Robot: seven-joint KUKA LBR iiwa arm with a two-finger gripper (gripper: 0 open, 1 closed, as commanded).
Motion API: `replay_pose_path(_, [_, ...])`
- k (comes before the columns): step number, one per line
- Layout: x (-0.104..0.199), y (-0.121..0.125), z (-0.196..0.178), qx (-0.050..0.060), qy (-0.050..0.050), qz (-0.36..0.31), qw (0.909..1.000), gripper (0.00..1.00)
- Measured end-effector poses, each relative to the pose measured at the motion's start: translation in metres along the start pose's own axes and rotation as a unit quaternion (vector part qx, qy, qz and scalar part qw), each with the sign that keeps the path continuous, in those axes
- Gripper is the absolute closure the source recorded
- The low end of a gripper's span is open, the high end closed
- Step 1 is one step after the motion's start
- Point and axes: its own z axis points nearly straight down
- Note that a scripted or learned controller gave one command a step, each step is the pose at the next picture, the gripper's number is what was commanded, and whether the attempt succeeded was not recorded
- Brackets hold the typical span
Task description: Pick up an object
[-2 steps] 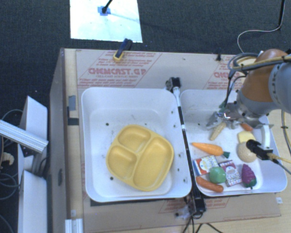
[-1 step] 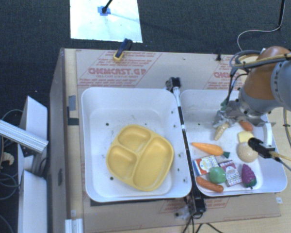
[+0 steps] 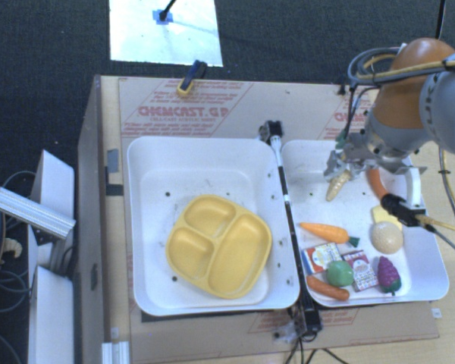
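Yellow divided plate [image 3: 218,246] fills the left bin [image 3: 148,165], out of the way. In the right bin [image 3: 307,158], toy foods crowd the near end, while the pincer [image 3: 340,165] seemingly pinches a pale corn cob [image 3: 336,186] hanging from it.

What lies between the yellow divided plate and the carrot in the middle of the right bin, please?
In the camera view, the two bins' adjoining white rims lie between the yellow divided plate and the carrot, along with bare bin floor.
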Motion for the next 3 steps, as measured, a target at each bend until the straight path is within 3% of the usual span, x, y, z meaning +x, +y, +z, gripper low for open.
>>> replay_pose_path(1, [0.046, -0.019, -0.052, 0.001, 0.000, 0.000, 1.0000, 1.00])
replay_pose_path(2, [0.070, -0.019, -0.090, 0.001, 0.000, -0.001, 1.0000, 1.00])
replay_pose_path(3, [0.107, -0.045, -0.083, 0.002, 0.000, 0.000, 1.0000, 1.00])
